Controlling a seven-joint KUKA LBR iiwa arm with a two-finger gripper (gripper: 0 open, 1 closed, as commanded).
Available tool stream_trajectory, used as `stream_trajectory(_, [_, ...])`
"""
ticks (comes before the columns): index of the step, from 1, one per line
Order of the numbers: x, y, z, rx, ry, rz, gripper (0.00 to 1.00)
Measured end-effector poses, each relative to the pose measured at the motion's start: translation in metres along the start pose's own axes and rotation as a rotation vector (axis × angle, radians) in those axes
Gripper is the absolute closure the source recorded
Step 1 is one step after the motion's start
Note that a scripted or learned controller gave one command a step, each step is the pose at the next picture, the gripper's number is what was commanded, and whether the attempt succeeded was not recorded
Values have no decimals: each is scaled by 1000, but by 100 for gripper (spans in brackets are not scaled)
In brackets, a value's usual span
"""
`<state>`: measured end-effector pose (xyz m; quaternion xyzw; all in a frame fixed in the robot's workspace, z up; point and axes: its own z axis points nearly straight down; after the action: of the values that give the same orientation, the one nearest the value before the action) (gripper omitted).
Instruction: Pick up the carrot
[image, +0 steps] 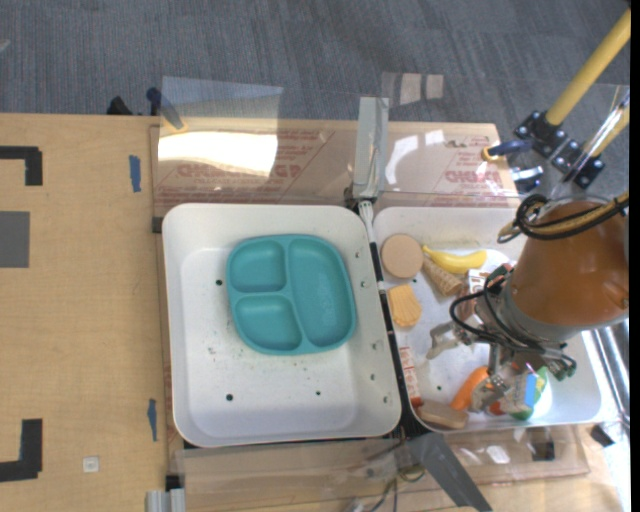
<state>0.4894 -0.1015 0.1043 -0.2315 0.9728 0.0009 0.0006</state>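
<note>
A wooden bench (70, 330) carries two shallow white bins side by side, seen from above at a slant. The left bin (190, 400) holds a teal divided plate (291, 293) with three compartments, lying near the middle of the bin toward its far edge.

The right bin (575, 395) holds a scatter of toy food. Along its left wall sit a round tan disc (402, 255) and, just nearer the camera, a small orange-tan piece like a biscuit (404, 306). Beside the disc, toward the far edge, lies a banana (458, 261) with a pale cone-shaped piece (444, 277) touching it. At the near left corner rests a brownish stick-like piece (440, 417).

The carrot (470, 387), bright orange, lies in the near half of the right bin, its long axis slanting from the near left up toward the far right. The arm, grey with a broad orange band (570, 275), reaches in from the right and hangs over this bin. The jaws (500, 385) sit low, just to the right of the carrot and close against it, beside a multicoloured object (528, 395). Whether the jaws are open or closed cannot be told; cables and wrist hide them. The carrot appears beside the jaws, not clearly between them, so a grasp would probably need a small shift toward the left.
</note>
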Motion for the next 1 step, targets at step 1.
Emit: stream_trajectory(1, [13,-35,16,5,-7,-250,0])
